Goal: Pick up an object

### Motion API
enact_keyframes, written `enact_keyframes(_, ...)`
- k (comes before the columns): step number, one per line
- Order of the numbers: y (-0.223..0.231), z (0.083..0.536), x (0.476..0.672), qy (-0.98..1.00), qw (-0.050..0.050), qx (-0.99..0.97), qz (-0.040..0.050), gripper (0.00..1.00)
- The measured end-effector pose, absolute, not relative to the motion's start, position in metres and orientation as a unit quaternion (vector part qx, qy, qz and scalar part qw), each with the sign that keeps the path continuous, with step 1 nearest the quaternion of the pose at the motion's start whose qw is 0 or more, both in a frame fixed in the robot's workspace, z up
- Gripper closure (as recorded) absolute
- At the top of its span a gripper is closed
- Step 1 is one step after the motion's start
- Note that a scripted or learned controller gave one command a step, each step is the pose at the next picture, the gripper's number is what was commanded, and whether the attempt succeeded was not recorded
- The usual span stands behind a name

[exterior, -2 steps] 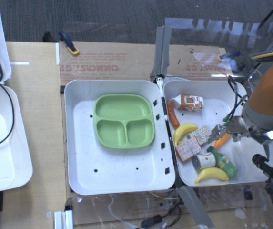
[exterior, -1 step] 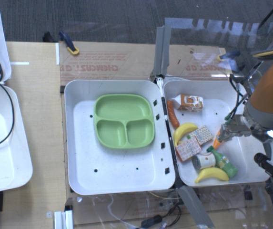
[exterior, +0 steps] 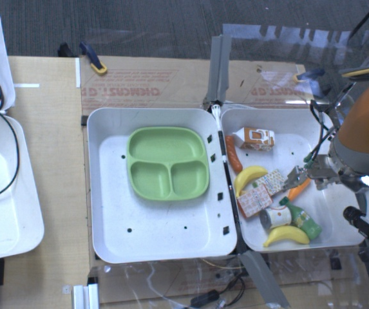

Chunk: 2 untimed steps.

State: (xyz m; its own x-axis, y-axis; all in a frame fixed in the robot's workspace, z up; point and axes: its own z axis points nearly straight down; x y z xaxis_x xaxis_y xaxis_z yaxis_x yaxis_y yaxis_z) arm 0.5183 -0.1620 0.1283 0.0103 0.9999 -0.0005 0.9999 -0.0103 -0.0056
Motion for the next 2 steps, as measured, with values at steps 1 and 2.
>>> enact_keyframes(1, -0.1767, 0.0955, 0.5384, -0.727, -0.001, -0.687, -0.0011, 0.0)
enact_keyframes(2, -0.1765, 0.1049, 0.5395, -0.727, -0.002, -0.687, -0.0018, 1.0)
